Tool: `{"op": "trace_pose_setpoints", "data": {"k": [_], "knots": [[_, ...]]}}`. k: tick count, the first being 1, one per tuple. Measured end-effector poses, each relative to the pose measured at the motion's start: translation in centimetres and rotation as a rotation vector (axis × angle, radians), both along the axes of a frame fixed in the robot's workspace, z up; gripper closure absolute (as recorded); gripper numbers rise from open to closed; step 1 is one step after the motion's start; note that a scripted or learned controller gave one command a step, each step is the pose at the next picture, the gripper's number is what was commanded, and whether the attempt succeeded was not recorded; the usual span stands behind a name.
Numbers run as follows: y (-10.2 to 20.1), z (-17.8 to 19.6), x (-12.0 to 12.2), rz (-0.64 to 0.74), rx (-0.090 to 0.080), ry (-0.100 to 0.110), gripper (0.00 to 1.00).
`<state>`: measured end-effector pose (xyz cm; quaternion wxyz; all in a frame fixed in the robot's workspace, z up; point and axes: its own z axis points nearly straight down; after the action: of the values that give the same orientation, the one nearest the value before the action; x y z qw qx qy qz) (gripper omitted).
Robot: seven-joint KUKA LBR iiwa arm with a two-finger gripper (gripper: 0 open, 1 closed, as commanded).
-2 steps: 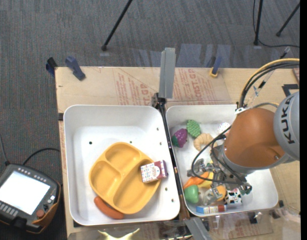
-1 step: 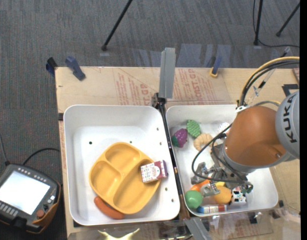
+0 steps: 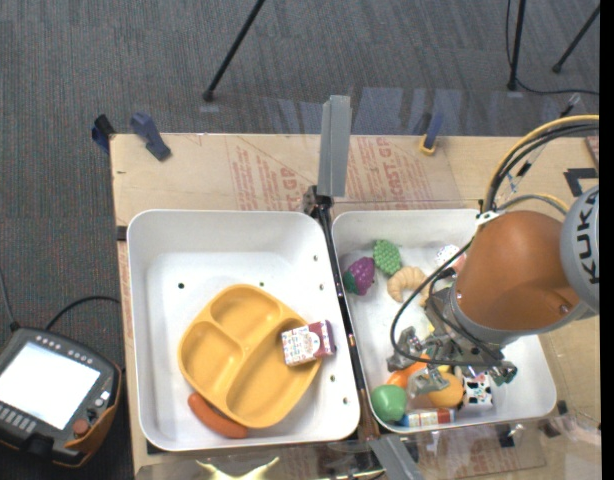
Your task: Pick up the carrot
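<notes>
The carrot (image 3: pixel 405 376) looks like the orange piece near the front of the right bin (image 3: pixel 532 393), partly hidden under my gripper (image 3: pixel 439 356). The gripper hangs low over that front area, just above the carrot and an orange-yellow round fruit (image 3: pixel 443 390). The arm's orange band (image 3: pixel 512 273) covers the middle of the bin. Cables and the wrist hide the gripper's tips, and I see nothing clearly held.
Around the carrot lie a green ball (image 3: pixel 388 401), a white spotted cube (image 3: pixel 476 392) and a small tube (image 3: pixel 427 419). Further back are a purple item (image 3: pixel 361 274), a green item (image 3: pixel 387 257) and a tan item (image 3: pixel 406 283). The left bin (image 3: pixel 157 268) holds a yellow divided plate (image 3: pixel 232 358), a small carton (image 3: pixel 307 344) and a sausage (image 3: pixel 217 419).
</notes>
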<state>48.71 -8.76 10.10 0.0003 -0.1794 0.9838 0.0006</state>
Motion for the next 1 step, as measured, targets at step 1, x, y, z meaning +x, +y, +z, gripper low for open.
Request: {"op": "trace_pose_setpoints", "data": {"k": [1], "knots": [[0.22, 0.94, 0.11, 0.004, 0.001, -0.002, 1.00]]}}
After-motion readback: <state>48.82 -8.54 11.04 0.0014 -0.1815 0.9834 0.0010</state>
